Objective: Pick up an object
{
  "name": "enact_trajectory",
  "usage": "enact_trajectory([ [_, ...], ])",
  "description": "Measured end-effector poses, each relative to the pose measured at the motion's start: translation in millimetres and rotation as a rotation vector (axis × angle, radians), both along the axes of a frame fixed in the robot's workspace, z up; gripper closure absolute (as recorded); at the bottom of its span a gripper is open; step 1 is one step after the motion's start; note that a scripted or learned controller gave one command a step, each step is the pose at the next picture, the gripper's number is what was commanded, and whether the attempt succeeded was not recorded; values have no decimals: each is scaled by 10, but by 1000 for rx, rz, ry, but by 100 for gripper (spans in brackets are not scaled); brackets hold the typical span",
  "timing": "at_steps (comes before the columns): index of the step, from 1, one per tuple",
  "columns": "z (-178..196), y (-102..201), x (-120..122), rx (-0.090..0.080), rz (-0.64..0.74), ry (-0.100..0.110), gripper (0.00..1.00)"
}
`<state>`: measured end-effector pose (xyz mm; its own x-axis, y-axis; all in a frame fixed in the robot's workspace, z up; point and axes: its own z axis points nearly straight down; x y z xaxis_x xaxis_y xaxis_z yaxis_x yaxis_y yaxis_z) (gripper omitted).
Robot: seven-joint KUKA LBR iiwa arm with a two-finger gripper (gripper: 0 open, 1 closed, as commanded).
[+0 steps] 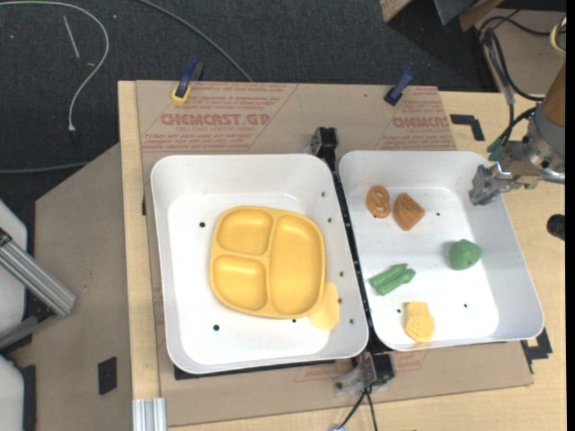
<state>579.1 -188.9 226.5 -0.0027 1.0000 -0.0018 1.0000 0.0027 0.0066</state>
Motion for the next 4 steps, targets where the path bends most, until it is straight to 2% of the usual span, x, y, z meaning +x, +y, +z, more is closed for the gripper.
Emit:
enact_trajectory([
  [1, 548, -1, 15, -1, -1, -1, 100],
  [2, 398, 525, -69, 4, 2, 10, 100],
  [3, 289, 1026, -160, 5, 3, 10, 100],
  [4, 142, 1580, -90, 5, 4, 11, 100],
])
